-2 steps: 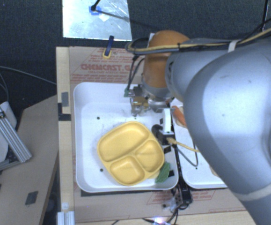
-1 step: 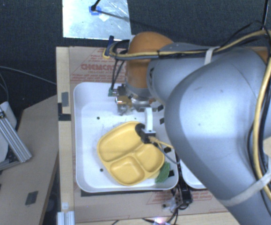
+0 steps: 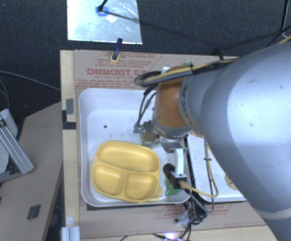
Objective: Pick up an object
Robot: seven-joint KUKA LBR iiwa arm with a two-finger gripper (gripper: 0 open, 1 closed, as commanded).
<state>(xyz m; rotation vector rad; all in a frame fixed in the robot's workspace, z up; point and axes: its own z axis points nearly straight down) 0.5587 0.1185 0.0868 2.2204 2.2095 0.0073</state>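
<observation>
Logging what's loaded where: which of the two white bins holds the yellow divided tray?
The left bin. The yellow three-compartment tray lies on its floor, near the front wall; the right bin is largely covered by the arm.

A brown board (image 3: 120, 67) printed with red lettering is laid beneath the bins, its upper part exposed at 12 o'clock. A small blue and yellow item (image 3: 116, 50) is seen on its top edge. Further toward 12 o'clock, a reflective silver sheet (image 3: 104, 13) is laid on the dark floor (image 3: 24, 29). At 9 o'clock, an aluminium frame rail (image 3: 7, 137) is seen slanting, with thin cables (image 3: 14, 77) above it.
</observation>
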